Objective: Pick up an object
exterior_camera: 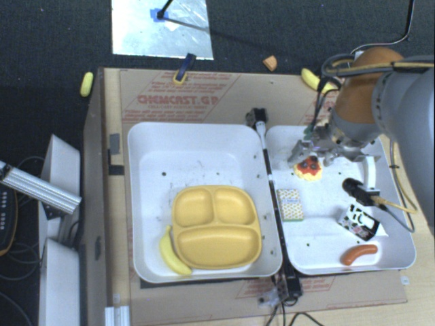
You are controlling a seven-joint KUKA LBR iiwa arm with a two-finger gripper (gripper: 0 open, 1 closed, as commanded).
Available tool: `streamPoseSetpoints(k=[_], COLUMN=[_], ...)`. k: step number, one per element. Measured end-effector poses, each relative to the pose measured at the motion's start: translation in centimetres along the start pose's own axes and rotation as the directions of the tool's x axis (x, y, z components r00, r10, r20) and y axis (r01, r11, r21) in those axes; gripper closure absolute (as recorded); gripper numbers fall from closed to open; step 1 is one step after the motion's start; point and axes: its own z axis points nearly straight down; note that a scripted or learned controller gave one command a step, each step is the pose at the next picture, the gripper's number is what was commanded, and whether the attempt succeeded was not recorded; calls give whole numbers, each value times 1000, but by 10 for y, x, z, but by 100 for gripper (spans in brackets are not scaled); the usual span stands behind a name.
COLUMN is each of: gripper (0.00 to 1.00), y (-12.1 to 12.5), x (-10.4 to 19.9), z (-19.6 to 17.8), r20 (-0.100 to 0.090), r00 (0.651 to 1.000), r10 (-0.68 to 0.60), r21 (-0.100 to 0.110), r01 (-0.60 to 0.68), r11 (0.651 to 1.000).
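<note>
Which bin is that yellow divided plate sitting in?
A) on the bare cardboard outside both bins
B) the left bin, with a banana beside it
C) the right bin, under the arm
B: the yellow divided plate lies in the left bin, with a banana along its lower-left edge.

The yellow tray (216, 226) and banana (171, 252) crowd the left bin's (146, 182) front; its back stands open. The right bin's (401, 250) middle is passable.

Even overhead lighting, slightly soft focus throughout. Glare whitens the foil sheet (162, 17). Shadows beneath objects are faint.
</note>
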Motion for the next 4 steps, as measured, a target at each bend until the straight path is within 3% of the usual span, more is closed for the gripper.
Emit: streamPoseSetpoints(k=[1, 2, 3, 4], gripper=[0, 100, 0, 0], y=[13, 15, 15, -3], x=[-8, -8, -8, -6], z=[25, 12, 13, 25], r20=[2, 3, 3, 2], r00=[1000, 1000, 1000, 1000], r10=[-1, -3, -3, 2], r21=[-3, -11, -8, -2], r01=[1, 3, 3, -2], r11=[1000, 1000, 1000, 1000])
